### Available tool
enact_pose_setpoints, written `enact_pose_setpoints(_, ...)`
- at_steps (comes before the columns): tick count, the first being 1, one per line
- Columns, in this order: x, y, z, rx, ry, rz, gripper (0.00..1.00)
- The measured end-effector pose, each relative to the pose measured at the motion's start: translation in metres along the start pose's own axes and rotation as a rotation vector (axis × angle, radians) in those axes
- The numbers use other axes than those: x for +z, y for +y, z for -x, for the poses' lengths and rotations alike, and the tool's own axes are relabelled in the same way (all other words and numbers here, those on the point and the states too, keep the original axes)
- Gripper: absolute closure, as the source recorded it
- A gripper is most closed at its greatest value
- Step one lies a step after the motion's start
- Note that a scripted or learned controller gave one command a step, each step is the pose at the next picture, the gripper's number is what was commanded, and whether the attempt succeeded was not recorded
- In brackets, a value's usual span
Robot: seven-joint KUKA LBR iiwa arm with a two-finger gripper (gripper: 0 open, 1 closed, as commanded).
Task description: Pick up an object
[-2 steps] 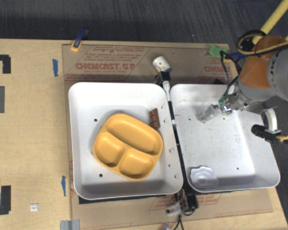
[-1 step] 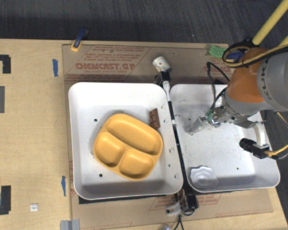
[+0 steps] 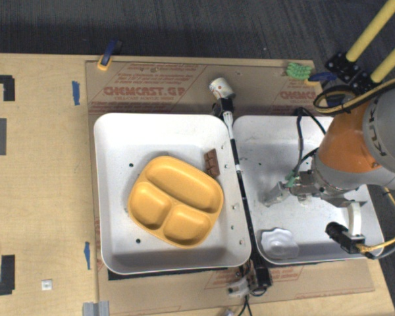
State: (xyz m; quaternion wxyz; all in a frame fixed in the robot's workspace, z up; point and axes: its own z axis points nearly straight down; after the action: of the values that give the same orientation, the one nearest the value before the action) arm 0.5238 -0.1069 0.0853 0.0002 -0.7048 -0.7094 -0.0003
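The left bin (image 3: 112, 176) holds a yellow divided tray (image 3: 176, 199) lying at a slant, with a small brown block (image 3: 211, 162) just beside its upper right edge. The right bin (image 3: 250, 143) holds a clear crumpled piece (image 3: 278, 241) near its front wall. Above it the gripper (image 3: 274, 193) hovers low over bare floor, clamped on nothing; whether its fingers are apart cannot be told. The step looks like the approach: next it must settle over one object.
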Motion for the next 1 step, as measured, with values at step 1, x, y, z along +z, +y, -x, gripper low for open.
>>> enact_pose_setpoints(1,-0.0633,0.0181,0.0739,0.074,-0.002,0.001,0.0)
